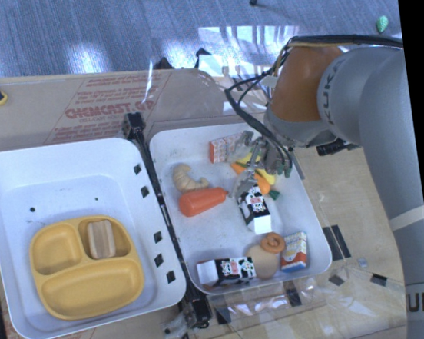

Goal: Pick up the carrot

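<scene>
The carrot (203, 201) is a stubby orange piece lying on its side in the middle-left of the right bin (163, 152), its thin end pointing right. My gripper (256, 170) hangs low over the bin's upper right part, a short way right of and above the carrot, not touching it. Below the gripper lie small yellow, orange and green toy pieces (264, 180), partly hidden by it. The grey arm with its orange band (301, 83) reaches in from the right.
Near the carrot are a tan croissant (186, 177), an orange carton (223, 149) and a cow-print milk carton (254, 207). Along the bin's front lie another milk carton (227, 270), a donut (271, 244) and a small carton (295, 251). The left bin (11, 172) holds a yellow divided tray (88, 286).
</scene>
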`<state>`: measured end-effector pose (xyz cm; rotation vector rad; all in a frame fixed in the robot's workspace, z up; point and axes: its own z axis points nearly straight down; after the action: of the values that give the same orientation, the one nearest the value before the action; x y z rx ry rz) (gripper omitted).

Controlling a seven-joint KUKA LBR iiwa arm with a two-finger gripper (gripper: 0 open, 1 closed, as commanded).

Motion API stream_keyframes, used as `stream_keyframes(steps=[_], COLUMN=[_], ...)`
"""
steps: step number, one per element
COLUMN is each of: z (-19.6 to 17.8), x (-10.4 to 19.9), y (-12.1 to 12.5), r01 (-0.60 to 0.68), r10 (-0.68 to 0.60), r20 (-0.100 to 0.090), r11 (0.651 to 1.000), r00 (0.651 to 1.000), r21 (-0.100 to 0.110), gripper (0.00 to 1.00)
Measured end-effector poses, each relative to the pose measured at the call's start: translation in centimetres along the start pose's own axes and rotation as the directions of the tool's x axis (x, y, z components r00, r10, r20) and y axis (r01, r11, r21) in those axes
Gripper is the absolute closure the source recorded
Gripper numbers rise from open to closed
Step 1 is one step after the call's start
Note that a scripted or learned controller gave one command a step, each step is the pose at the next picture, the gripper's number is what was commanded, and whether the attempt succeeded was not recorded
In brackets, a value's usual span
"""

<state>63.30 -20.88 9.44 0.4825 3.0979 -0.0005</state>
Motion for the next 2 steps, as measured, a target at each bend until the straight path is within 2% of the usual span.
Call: stream_keyframes(steps=[1,2], z=[-1.2,-4.7], x=[-0.2,3.5], y=[0.2,-1.2], r01=[0.008,-0.047], r10=[-0.008,0.047], r20=[0.005,-0.003], r11=[1.0,0.999], r00=[1.0,0.999], r21=[0.0,0.002], gripper=[1.0,1.0])
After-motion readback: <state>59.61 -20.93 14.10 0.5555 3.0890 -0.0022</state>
